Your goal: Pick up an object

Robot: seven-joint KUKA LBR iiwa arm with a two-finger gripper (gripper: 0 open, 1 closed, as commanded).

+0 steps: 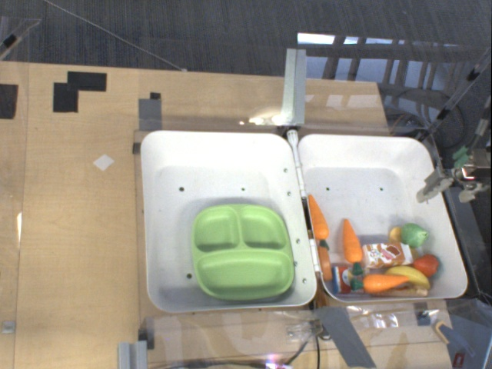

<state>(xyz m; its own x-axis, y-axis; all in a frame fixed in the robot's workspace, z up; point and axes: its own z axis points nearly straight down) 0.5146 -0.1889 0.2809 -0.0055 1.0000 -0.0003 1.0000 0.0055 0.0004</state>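
Carrot (351, 241) in lower-right bin (369, 160), long axis near vertical, narrow tip toward frame top; end effector (440, 183) at right edge, opening indiscernible.

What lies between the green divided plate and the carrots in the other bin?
In the camera view, the two bins' adjoining rims separate the green plate from the carrots, plus bare white bin floor.
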